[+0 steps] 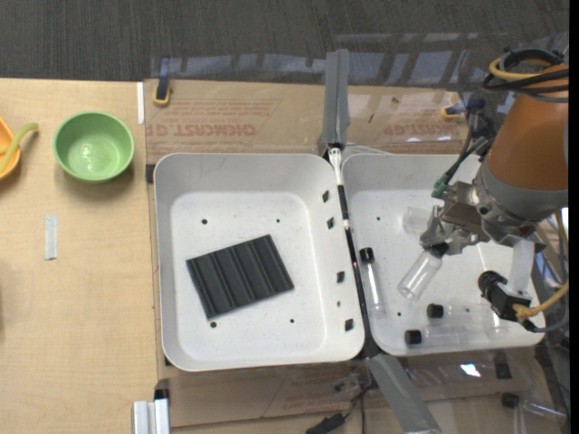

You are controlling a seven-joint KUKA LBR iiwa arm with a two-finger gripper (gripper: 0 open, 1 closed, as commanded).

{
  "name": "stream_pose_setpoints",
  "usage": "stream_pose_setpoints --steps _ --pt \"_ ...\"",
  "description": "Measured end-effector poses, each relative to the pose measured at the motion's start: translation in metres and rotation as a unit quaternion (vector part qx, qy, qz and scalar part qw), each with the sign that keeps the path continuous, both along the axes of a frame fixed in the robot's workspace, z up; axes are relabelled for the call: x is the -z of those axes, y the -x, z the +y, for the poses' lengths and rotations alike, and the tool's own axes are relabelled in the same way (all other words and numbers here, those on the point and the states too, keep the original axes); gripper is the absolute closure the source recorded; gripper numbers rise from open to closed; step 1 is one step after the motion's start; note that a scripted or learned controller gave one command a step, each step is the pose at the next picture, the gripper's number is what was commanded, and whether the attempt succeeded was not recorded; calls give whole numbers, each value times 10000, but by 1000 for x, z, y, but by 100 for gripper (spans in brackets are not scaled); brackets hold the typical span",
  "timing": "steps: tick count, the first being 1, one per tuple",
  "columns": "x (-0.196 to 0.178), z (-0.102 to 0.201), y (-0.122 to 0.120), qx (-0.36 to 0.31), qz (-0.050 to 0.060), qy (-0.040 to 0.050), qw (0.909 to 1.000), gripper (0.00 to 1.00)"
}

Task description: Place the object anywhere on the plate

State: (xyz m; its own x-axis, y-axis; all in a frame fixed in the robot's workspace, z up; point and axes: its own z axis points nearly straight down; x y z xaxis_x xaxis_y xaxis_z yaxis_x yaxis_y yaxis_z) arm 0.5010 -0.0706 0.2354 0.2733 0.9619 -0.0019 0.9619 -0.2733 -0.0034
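Inside the right bin, the end effector grasps a clear tube hanging below it.

Orange dish cut off at left edge. Arm cut off at right edge. Gripper fingers too small, blurred against clear tube; grip unreadable.
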Motion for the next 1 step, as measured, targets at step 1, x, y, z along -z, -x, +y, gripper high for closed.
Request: stream_pose_setpoints --steps 1 --pt "46 69 24 -364 10 -1 9993 100"
